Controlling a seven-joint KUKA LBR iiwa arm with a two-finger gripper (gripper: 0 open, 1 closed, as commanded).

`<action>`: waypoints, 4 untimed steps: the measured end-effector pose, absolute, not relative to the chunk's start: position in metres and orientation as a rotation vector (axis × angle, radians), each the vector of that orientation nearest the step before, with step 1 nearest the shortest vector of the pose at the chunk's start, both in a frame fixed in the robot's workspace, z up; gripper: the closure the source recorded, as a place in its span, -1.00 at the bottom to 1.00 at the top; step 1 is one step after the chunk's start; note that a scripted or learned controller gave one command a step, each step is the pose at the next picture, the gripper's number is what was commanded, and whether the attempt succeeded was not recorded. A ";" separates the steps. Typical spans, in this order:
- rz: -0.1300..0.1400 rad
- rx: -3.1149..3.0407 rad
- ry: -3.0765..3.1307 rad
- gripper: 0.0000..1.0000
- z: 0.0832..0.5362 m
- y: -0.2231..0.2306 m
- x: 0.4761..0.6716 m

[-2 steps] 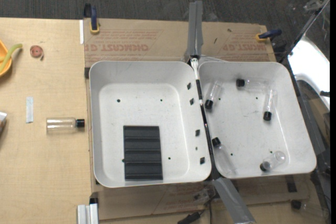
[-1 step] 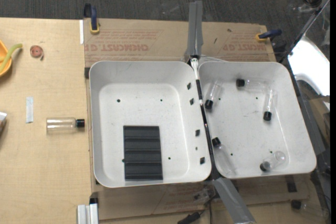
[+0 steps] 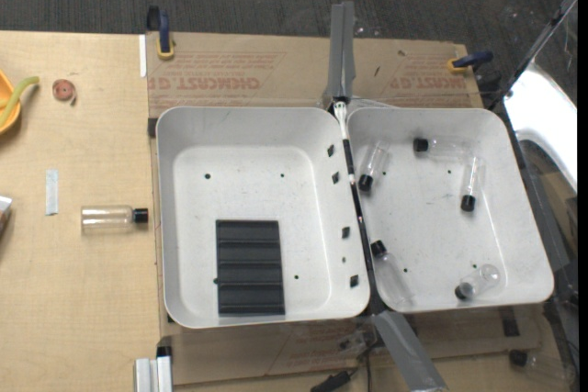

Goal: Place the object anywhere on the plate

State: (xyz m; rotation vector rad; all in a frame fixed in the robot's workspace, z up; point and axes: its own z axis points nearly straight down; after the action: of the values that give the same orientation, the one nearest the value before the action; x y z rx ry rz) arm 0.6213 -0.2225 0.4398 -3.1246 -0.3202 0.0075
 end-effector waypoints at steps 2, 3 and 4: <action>0.008 -3.125 -0.313 -1.00 0.440 -0.223 0.555; 0.007 -3.123 -0.331 -1.00 0.439 -0.181 0.639; 0.008 -3.061 -0.702 -1.00 0.440 -0.222 0.547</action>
State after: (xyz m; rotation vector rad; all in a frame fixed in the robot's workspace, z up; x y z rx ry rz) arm 0.5473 -0.2224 0.4403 -3.0608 -0.7018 0.0083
